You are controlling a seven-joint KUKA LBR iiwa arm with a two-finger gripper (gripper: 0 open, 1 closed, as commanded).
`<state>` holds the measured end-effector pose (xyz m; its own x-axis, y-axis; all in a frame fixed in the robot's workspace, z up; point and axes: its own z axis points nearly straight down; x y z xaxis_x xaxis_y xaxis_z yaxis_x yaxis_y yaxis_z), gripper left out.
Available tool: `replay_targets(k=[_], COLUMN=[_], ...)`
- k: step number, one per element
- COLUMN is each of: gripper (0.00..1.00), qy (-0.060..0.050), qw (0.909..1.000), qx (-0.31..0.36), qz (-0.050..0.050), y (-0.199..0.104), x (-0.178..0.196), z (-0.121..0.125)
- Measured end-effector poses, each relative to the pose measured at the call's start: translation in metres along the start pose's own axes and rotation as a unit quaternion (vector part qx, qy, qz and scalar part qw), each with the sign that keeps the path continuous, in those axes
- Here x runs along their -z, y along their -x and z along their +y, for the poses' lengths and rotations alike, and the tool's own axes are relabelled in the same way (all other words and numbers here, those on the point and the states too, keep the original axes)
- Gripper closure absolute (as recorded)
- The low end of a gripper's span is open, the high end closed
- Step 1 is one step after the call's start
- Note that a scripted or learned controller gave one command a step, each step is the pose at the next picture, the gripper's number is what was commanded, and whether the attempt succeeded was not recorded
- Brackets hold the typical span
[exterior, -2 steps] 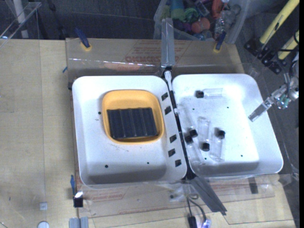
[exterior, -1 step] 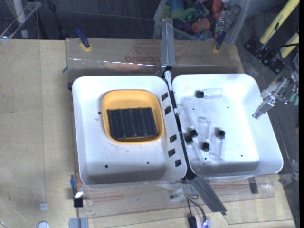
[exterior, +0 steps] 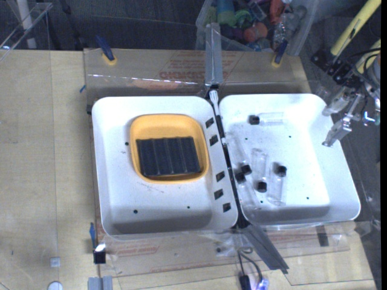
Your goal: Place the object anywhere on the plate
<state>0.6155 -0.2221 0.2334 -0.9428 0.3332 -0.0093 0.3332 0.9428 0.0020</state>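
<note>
A yellow plate [exterior: 140, 129] lies in the left bin [exterior: 112, 180]. A black ribbed block [exterior: 168, 156] rests flat on the plate and covers most of its middle. In the right bin [exterior: 314, 180] lie several clear vials with black caps: one [exterior: 266, 119] near the back wall, and others [exterior: 242, 173] [exterior: 260, 186] [exterior: 279, 170] clustered near the front left. My gripper [exterior: 336, 127] hangs over the right bin's right rim, apart from the vials and far from the plate. Nothing shows in its grasp.
A clear divider with black tabs [exterior: 216, 162] stands between the two bins. A clear tub of colourful toys [exterior: 254, 11] sits behind the bench. Cables and a yellow bar [exterior: 357, 23] crowd the upper right. Bare wooden bench [exterior: 42, 162] lies to the left.
</note>
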Motion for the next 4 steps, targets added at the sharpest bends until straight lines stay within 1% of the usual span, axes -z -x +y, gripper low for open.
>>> replay_targets(k=[1,2,3,4], gripper=[0.00,0.00,0.00,1.00], qy=[0.001,0.001,0.002,0.002], qw=[0.9761,0.9317,0.8640,0.8658], qx=[0.217,0.363,0.504,0.500], qz=[0.003,0.000,-0.001,-0.006], y=[0.002,0.010,0.021,0.023], x=[-0.031,-0.037,-0.032,-0.020], z=[0.001,0.004,0.008,0.008])
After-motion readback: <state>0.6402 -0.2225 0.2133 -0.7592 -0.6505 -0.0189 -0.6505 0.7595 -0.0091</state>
